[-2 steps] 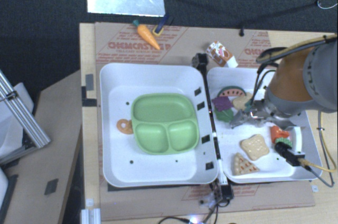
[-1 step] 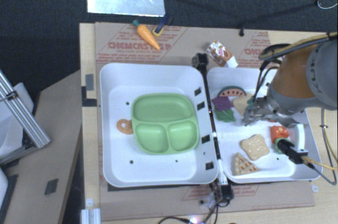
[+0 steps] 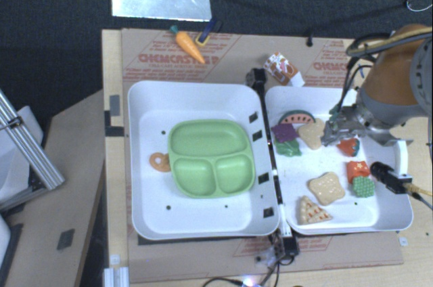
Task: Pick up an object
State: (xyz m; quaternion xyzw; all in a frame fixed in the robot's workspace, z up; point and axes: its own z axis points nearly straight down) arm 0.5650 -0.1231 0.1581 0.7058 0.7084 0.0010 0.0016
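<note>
toy food under the arm, grasp unclear

the red toy piece (image 3: 349, 147) lay in the right bin (image 3: 392, 214), just beside a tan cookie (image 3: 311, 137). it looked light, stiff and small, best pinched across its sides. the gripper (image 3: 336, 130) hung low over it, the arm (image 3: 396, 82) reaching in from the right. i could not tell the grasp state.

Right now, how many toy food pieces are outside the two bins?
2: a carrot on the board behind the left bin, and a small wrapped snack behind the right bin. The arm could hide others.
</note>
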